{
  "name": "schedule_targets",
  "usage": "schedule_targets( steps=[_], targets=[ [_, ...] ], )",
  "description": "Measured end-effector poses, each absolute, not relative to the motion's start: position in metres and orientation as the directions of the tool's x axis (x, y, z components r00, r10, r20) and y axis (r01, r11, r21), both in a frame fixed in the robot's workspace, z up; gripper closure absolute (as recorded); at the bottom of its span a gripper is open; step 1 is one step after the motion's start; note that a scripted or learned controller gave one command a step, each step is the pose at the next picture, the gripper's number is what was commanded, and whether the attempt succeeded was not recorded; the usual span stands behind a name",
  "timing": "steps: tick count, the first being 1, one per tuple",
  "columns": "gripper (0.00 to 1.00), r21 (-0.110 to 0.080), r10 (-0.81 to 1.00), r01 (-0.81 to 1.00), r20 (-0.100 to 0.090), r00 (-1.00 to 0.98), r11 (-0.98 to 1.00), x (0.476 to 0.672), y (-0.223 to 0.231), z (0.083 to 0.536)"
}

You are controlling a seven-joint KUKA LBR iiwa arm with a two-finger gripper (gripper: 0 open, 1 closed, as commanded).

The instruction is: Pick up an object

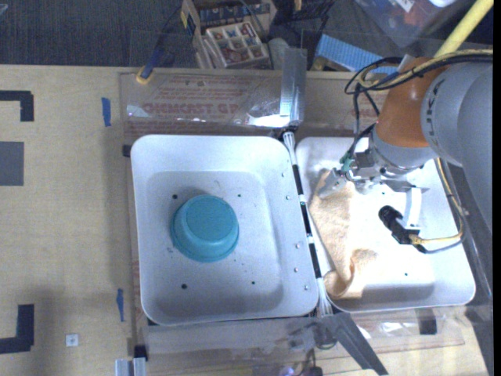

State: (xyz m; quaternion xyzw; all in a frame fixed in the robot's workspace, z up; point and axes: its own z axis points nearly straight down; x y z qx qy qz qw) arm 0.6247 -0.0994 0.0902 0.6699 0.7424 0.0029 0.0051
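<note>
A crumpled tan cloth is spread in the right white bin, its long axis running from far to near along the left wall. Its upper edge is met by the gripper; the jaw state cannot be made out. An upturned round blue plastic bowl sits in the left white bin.

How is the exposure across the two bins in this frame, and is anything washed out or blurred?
Camera view: the right bin is overexposed, its floor glaring white around the tan cloth; the left bin is evenly lit, with the blue bowl sharp and casting a soft shadow; the claw looks slightly soft; the dark background above the bench is underexposed.
</note>
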Motion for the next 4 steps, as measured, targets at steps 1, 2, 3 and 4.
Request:
schedule_targets(
  steps=[1, 2, 3, 4],
  targets=[
    [0.00, 0.009, 0.977, 0.977, -0.005, -0.213, 0.213, 0.668, -0.105, 0.090],
    [0.00, 0.008, 0.962, 0.962, -0.003, -0.274, 0.274, 0.619, -0.126, 0.090],
    [1.00, 0.015, 0.963, 0.962, -0.004, -0.271, 0.271, 0.621, -0.127, 0.102],
    [0.00, 0.015, 0.963, 0.962, -0.004, -0.271, 0.271, 0.621, -0.127, 0.102]
  ],
)
